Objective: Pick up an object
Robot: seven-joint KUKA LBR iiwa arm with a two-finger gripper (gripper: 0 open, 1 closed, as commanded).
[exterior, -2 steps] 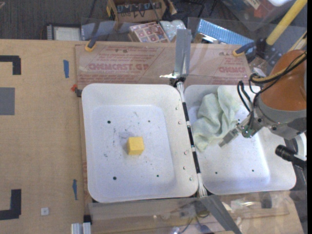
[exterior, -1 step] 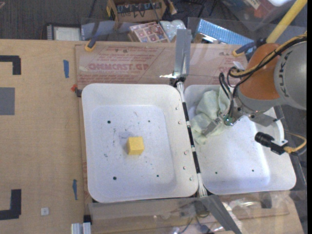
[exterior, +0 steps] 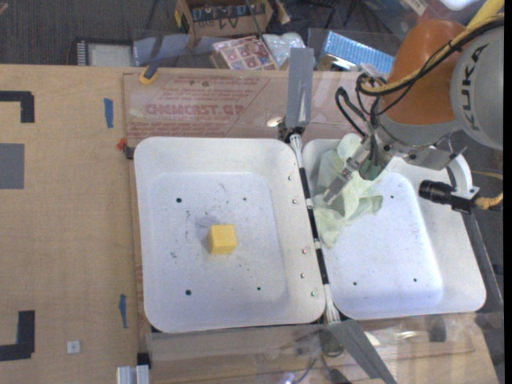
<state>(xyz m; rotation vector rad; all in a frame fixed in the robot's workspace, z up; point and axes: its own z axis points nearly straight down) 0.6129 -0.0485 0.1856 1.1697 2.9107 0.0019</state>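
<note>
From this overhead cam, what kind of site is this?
Likely a robotics lab grasping bench: two white bins on plywood, a KUKA arm over a pale cloth, cable and box clutter behind.

Arm [exterior: 448, 70] cut off by top & right edges, so its upper links can't be followed. Gripper [exterior: 342, 181] sits over the pale green cloth [exterior: 346, 202]; whether cloth is betw. fingers can't be told, too small & same tone. Cloth part under wrist hidden. Right bin [exterior: 416, 286] upper rim hidden by arm. Clutter behind bench [exterior: 240, 22] cut off at top; label text on clear sheet [exterior: 200, 106] too faint to read fully.
</note>
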